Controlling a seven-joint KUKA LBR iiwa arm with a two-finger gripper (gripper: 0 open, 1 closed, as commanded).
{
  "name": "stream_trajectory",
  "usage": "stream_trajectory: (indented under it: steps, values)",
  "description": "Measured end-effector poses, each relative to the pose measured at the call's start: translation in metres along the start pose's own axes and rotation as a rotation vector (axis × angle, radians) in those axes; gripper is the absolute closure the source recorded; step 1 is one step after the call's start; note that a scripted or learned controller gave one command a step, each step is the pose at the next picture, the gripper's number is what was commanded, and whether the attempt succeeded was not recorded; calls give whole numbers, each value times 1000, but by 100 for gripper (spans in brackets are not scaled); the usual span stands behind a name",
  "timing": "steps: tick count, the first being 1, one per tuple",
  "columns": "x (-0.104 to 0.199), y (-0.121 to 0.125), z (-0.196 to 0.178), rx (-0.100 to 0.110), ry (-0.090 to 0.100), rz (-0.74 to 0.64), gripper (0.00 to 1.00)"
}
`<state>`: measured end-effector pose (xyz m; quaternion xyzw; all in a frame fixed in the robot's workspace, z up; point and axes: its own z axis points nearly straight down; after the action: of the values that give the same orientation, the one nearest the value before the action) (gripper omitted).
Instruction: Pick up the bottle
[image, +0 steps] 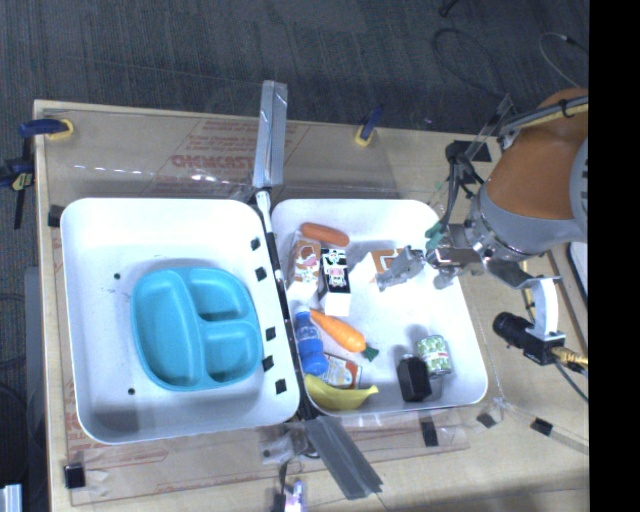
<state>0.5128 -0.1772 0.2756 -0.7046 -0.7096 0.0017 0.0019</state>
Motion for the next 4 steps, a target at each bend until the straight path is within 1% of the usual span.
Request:
stream_trajectory:
  steps: [1, 2, 3, 4]
  values:
    - [70, -36, 96, 0, 0, -329, 0]
    - [67, -33, 155, -17, -13, -79, 0]
    - [171, -27, 85, -3, 0, 88, 0]
    - [218, -23, 85, -1, 0, 184, 0]
